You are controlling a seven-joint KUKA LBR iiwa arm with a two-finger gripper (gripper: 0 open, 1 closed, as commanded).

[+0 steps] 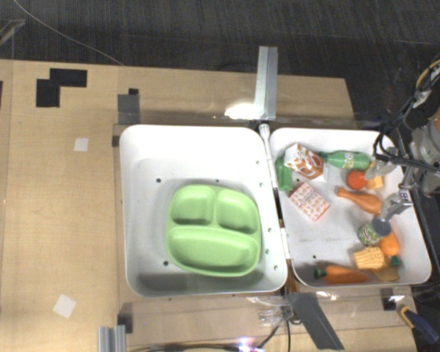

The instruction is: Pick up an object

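Right bin [425, 266] holds the clutter: small can [370, 234] near its right wall, carrot [359, 200] just beyond it, checkered packet [309, 202] mid-bin, corn piece [369, 258] and another carrot [345, 274] along the near edge. Left bin [143, 160] has a green divided plate [214, 229]. Gripper [393, 210] hangs just above the can; jaws too blurred, cannot tell how wide or whether holding anything. Can is probably light, rigid, slick; grip across its round sides.
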